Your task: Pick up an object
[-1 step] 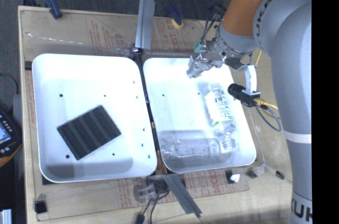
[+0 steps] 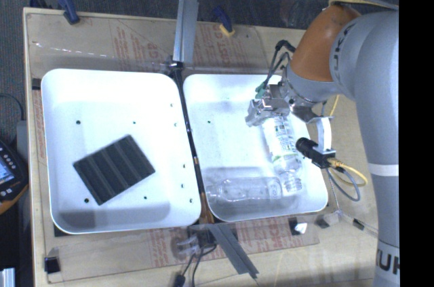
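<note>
Gripper point(image 2: 261, 109): we located it low over the right bin point(image 2: 224, 92), in that bin's upper right part, with the grey arm point(image 2: 369, 89) entering from 3 o'clock.
Jaw state: we could not tell whether they stood apart or together; the metal at the tip was too small and blurred to resolve.
Held object: we saw nothing between them, so we recorded no grasp.
Nearest object: a clear plastic bottle with a label point(image 2: 281, 146) lay in the right bin, starting just beside the gripper tip and extending toward 5 o'clock from it.
Bottle long axis: it ran roughly from 11 o'clock to 5 o'clock along the bin's right wall, with the narrower end toward 5 o'clock, as far as we could judge.
Second object: another clear bottle point(image 2: 244, 189) lay along the bin's lower wall, long axis from 9 o'clock to 3 o'clock, its right end touching or very near the first bottle.
Third object: a dark ribbed flat piece point(image 2: 113, 169) lay in the left bin point(image 2: 61, 92), well apart toward 8 o'clock.
Critical relation: we judged the labelled bottle the likely target; the jaws stood at its upper end, not over its middle, so a short shift toward 5 o'clock, closing across the axis, seemed called for.
Risk: we judged that the round, smooth bottle could roll or slip.
</note>
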Robot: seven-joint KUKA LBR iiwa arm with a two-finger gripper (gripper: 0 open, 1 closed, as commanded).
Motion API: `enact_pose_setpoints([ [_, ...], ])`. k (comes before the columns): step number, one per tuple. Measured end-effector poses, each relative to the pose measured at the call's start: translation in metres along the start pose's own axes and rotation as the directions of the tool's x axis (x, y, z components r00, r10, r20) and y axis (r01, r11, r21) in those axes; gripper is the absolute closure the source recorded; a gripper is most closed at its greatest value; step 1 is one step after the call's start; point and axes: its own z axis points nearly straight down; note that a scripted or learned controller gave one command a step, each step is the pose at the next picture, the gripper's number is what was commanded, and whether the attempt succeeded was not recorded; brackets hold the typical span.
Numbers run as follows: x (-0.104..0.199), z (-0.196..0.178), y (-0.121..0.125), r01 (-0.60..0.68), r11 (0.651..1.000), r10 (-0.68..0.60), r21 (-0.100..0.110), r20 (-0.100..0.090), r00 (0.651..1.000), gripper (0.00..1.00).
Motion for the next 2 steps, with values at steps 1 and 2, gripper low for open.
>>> enact_pose_setpoints([
  [1,-0.0142,0.0072,-0.0373,-0.073,0.997,0.073,0.001,-0.002,0.997,0.0],
  [2,-0.0139,-0.0027,-0.0365,-0.07,0.998,0.07,0.001,-0.001,0.998,1.0],
])
